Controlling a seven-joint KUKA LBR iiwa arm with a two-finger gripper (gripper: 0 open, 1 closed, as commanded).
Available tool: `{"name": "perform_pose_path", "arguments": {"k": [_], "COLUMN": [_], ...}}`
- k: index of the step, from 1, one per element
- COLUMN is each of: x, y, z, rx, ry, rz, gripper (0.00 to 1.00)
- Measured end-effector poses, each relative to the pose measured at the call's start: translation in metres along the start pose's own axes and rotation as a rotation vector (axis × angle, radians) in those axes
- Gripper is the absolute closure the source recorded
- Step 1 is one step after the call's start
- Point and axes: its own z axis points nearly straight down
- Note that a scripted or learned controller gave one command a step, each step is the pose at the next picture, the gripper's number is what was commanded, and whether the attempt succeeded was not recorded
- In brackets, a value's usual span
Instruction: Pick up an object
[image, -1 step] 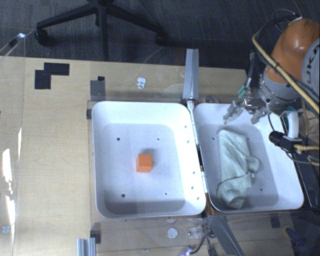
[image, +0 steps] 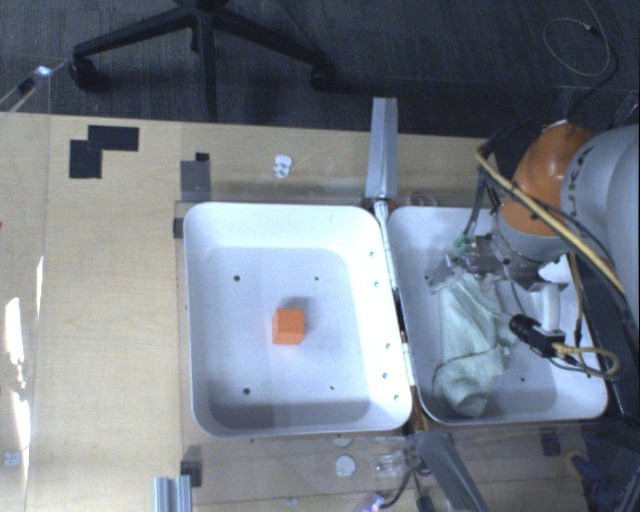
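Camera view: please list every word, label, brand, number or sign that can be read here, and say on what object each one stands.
There are none that can be read.
Black tape shapes on the bench: plain marks, no letters.
Orange block in the left bin: no print visible.
Pale cloth in the right bin: no print visible.
Arm: any label is too small or blurred to read.
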Motion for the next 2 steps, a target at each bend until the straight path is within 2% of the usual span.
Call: {"name": "perform_pose_path", "arguments": {"k": [1,2], "x": [0.001,0.028], "y": [0.002,0.003], "z": [-0.010,-0.100], "rx": [-0.003,0.004], "ry": [0.000,-0.001], "rz": [0.000,0.222], "gripper": [1.00,1.00]}}
